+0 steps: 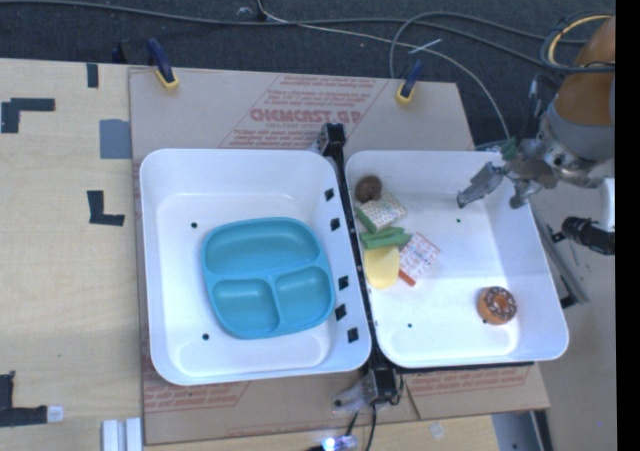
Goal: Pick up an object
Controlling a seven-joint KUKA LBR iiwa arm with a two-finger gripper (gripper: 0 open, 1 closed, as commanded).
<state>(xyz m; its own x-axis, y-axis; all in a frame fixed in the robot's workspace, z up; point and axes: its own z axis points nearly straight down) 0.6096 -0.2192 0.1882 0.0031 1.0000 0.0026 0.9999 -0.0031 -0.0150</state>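
A cluster of small objects sits against the left wall of the right bin (520, 269): a brown ball (369, 186) at the top, a patterned packet (383, 211) touching a green piece (384, 237) below it, then a yellow block (380, 267) beside a red-and-white packet (418, 256). A chocolate donut (497, 305) lies apart near the bin's lower right corner, with bare white floor around it. The gripper (497, 186) hangs over the bin's upper right edge, fingers spread, pinching nothing. The left bin (160, 239) carries a blue divided tray (268, 274).
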